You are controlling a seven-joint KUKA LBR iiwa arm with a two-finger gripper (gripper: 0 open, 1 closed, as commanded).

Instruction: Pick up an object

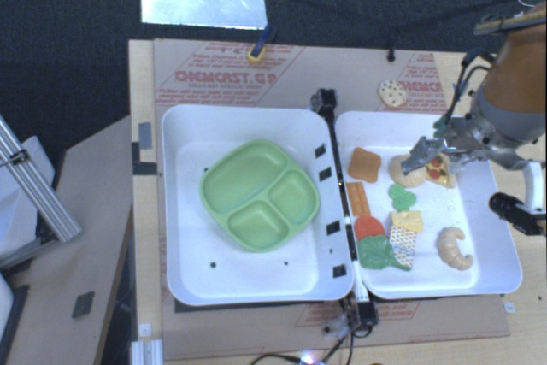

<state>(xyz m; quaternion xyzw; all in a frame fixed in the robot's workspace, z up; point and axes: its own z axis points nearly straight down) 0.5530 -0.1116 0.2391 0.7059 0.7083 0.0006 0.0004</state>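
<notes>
Nearest the camera, along the front of the right bin (504, 273), lie a croissant (455, 248), a green leaf (376, 254) with a checkered wedge (402, 242) against it, and a red slice (369, 227). Just behind them sit a yellow piece (408, 221), a small green piece (401, 198) and an orange stick (357, 199) beside the divider. Further back are a brown toast (365, 164), a pale round cookie (408, 176) and a pizza slice (439, 173).

The tool (425, 156) hangs low over the cookie and pizza slice, at or just above them. Whether its fingers are apart or together cannot be told from here; nothing is seen clamped between them.

In the left bin (184, 184) a green tray (259, 195) lies alone. Beyond the bins, a spotted cookie (392, 93) rests on the tabletop (342, 68).

The step in hand looks like the descent onto a target, most likely the cookie or pizza slice. The next move calls for settling the fingers around one piece only, closing, then lifting straight up. These pieces are flat and touch each other, so a grip could slip or drag the neighbour.
</notes>
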